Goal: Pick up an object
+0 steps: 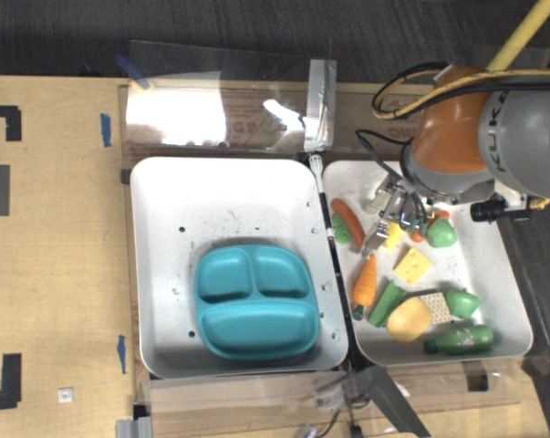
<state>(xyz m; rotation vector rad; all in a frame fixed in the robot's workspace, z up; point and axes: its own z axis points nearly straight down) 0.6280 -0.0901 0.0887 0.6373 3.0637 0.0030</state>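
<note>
Hovering claw (390, 224) above toy food in right bin (512, 281)

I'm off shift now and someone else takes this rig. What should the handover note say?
Gripper: low in the right bin, near its back; open or shut can't be told, nothing seen held.
Items: toy food lies in the right bin, including a carrot, a cheese wedge and a green bottle. A teal tray sits in the left bin.
Done: no pick yet.
Left: grasp one item and lift it.
</note>
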